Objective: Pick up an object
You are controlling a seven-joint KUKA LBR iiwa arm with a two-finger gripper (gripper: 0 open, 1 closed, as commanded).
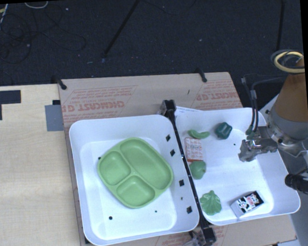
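The right bin (276, 190) holds several small things: a dark teal block (223, 130), a pale green curved piece (199, 134), a red-and-white packet (193, 148), a green rounded lump (198, 169), a leafy green piece (210, 202) and a black-and-white card box (247, 203). My gripper (250, 150) hangs over the right side of this bin, to the right of the teal block and above the card box. I see nothing between its fingers.
The left bin (91, 204) holds a light green divided plate (134, 172). A black divider (181, 165) runs between the two bins. Cardboard (115, 99) lies under both bins, and the arm's orange band (295, 95) stands at the right.
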